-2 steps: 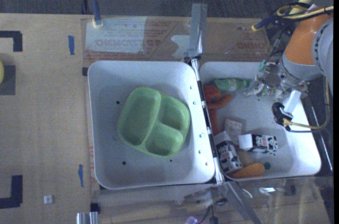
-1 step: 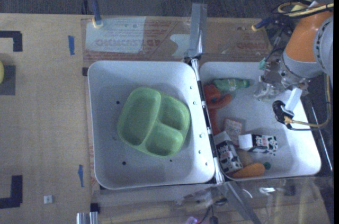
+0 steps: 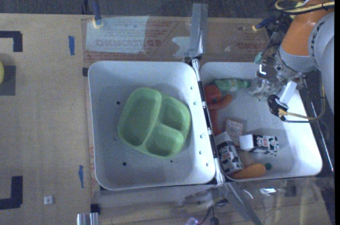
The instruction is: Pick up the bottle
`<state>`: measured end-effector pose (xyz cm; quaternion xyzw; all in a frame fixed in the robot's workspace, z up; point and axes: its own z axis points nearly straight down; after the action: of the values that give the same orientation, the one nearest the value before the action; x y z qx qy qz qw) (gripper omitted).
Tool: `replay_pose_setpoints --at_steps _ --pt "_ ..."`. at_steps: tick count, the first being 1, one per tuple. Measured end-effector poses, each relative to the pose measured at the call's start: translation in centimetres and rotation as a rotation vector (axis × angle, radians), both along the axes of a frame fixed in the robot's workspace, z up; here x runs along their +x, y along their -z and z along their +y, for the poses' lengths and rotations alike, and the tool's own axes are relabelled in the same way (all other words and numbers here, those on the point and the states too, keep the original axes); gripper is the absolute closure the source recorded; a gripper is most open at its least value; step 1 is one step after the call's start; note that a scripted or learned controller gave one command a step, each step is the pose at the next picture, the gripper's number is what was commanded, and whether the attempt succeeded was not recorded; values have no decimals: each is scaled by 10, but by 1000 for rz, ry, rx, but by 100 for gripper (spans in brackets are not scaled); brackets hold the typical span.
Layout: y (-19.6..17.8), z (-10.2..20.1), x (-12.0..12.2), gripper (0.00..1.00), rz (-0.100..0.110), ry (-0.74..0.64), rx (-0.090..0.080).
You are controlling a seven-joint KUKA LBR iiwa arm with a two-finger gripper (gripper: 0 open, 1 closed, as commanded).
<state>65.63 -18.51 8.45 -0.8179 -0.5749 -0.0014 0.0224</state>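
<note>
Pale green plastic bottle [image 3: 232,83] lies on side, top of right white bin [image 3: 313,157], unlifted. Gripper [image 3: 264,82] near its right end; jaw state: cannot tell. Grasp, lift remain.

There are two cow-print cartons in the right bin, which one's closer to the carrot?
The black-and-white carton against the divider; it almost touches the orange carrot. The other spotted carton lies farther up.

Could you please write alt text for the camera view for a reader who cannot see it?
The gripper hovers beside a green bottle in the right bin, which also holds cartons and carrots. The left bin holds a green divided plate.
</note>
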Motion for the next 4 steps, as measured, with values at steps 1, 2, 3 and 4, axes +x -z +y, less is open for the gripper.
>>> replay_pose_setpoints --at_steps 1,2,3,4 --pt "-1 -22 -53 100 -21 124 -38" --pt "-3 -14 -50 0 -24 116 -27" --pt "-31 32 11 0 -21 189 -40" --pt "0 68 -8 0 -12 424 -42"
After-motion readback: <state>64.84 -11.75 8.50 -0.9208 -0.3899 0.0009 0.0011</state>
